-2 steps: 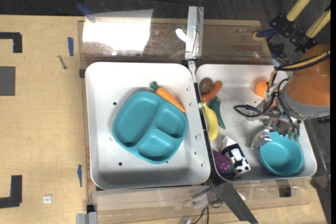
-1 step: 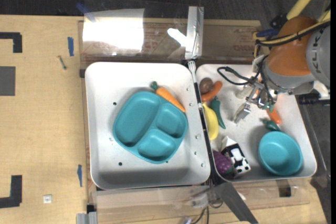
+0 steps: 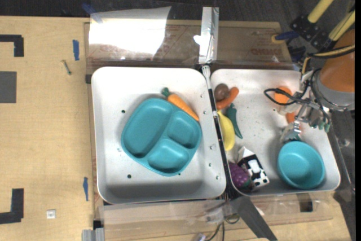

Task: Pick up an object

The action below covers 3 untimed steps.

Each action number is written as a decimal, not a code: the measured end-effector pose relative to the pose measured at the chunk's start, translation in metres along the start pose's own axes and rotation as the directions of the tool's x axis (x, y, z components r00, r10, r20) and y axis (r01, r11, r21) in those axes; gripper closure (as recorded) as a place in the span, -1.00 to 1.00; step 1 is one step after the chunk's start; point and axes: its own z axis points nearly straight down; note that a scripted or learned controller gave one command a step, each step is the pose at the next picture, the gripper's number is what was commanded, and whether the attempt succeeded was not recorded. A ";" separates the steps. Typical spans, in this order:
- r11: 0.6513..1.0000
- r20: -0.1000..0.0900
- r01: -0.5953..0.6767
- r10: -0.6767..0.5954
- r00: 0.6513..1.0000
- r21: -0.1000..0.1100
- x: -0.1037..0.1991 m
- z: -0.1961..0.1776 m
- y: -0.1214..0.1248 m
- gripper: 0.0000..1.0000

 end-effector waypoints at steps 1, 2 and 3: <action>0.986 0.000 -0.167 0.167 0.986 0.000 0.017 0.000 0.020 -1.00; 0.996 0.036 -0.081 0.082 0.996 -0.026 0.054 -0.010 0.006 -1.00; 0.992 0.003 -0.127 0.127 0.992 -0.002 0.006 0.000 -0.004 -1.00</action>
